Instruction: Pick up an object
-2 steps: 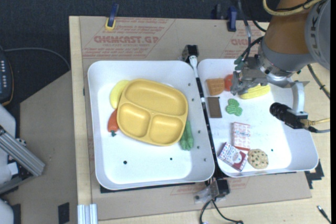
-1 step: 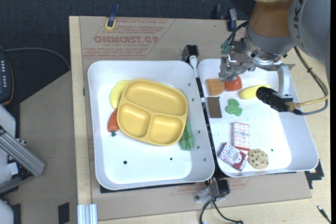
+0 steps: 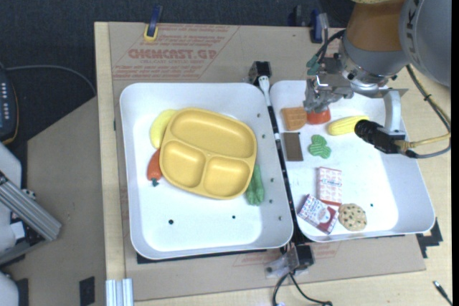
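The gripper [image 3: 318,105] hangs low over the far part of the right bin [image 3: 409,206], directly over a small red-orange object [image 3: 319,115] that lies on the bin floor and is partly hidden beneath it. Just to the gripper's left lies a flat orange cracker [image 3: 292,117]; to its right, a yellow corn cob [image 3: 346,126] on its side. A green piece [image 3: 320,147] sits just nearer the camera than the gripper.

Dk blue carpet [image 3: 64,3], cardboard-topped bench [image 3: 179,46]
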{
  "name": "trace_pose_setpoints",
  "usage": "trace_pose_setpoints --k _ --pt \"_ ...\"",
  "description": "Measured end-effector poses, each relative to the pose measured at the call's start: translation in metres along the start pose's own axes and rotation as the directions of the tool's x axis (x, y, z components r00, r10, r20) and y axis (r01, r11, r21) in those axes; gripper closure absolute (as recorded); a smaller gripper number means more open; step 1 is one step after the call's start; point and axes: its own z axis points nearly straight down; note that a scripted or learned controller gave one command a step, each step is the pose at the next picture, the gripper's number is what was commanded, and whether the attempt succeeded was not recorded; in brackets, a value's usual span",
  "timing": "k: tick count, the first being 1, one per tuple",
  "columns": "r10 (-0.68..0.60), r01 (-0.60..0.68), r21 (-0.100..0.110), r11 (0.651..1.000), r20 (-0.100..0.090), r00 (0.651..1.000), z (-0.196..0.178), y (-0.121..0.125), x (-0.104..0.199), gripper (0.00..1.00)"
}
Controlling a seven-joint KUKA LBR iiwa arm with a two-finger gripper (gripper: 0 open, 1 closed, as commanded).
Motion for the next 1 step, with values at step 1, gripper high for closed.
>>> trace_pose_setpoints --k 1 --pt "-0.001 0.001 0.005 1.0 -0.002 1.0 0.0184 -0.0069 0.0084 1.0"
